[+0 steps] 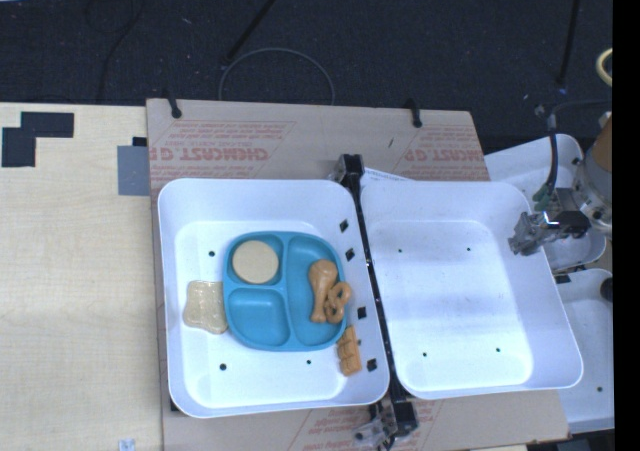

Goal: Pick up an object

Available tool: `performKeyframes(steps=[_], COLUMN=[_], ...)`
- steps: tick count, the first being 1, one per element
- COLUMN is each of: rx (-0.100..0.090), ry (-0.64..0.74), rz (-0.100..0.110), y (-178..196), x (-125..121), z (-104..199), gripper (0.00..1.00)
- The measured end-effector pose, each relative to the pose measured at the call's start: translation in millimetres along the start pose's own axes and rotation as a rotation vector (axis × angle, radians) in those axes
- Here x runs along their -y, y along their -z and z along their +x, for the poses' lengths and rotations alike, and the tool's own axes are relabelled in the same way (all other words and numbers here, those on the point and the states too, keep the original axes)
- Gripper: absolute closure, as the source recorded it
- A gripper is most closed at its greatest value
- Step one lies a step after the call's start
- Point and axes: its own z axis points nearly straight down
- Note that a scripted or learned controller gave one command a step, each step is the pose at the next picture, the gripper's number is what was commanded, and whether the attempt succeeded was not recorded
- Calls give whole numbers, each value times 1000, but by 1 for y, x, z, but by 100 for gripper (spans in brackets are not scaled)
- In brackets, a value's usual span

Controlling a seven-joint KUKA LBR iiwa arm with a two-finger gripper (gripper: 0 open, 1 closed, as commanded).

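Note:
A blue divided plate [262,324] lies in the left bin [190,209]. A round tan cracker [254,261] rests in the plate's upper left section and a brown pretzel-like piece [328,291] in its right section. A pale bread-like piece [205,306] lies on the bin floor just left of the plate. A small orange-brown piece [348,351] sits by the plate's lower right corner. My gripper [532,232] hangs at the right rim of the right bin [460,379], far from all of these things, with nothing seen in it.
A black divider [365,279] joins the two bins. Both stand on a cardboard sheet [310,139] on the bench. White equipment and cables [570,169] lie to the right, behind the gripper. A pale wooden surface [70,279] extends to the left.

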Motion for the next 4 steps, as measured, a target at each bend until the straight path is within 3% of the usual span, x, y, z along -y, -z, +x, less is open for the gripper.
performKeyframes(steps=[1,4], rx=[0,-3], ry=[0,2], rz=[2,7], y=[36,30], x=[-1,12], z=[-1,146], gripper=[100,100])
